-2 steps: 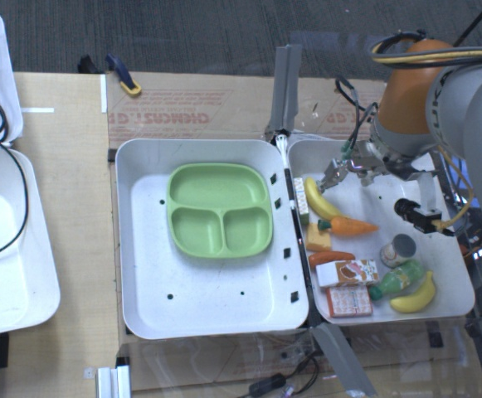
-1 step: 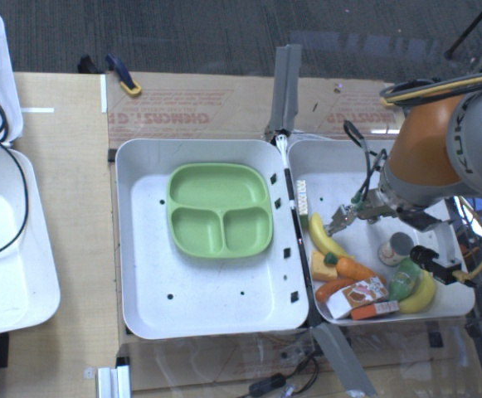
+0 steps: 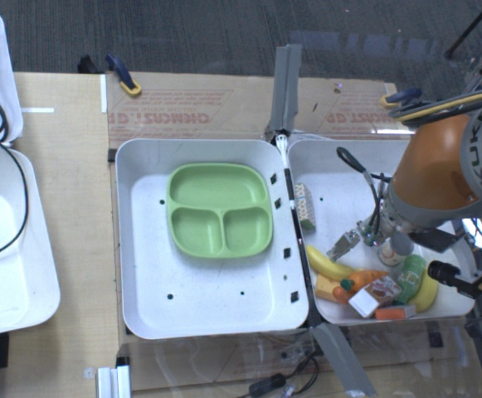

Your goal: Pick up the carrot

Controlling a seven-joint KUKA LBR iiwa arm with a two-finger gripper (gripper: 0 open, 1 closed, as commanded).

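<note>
The carrot (image 3: 338,290) is a short orange piece in the pile at the front of the right bin (image 3: 328,160). It lies just below a yellow banana (image 3: 327,263) and left of a white packet (image 3: 366,302). My gripper (image 3: 358,237) hangs low over the right bin, just above and to the right of the banana, a little behind the carrot. The orange-banded wrist (image 3: 433,171) covers much of the gripper from above. Nothing shows in its grasp.
A green three-part plate (image 3: 220,210) lies in the left bin (image 3: 141,247). The right bin also holds a snack bar (image 3: 305,206) near the divider, a green bottle (image 3: 411,277), a second banana (image 3: 428,294) and a red-orange item (image 3: 391,312).
</note>
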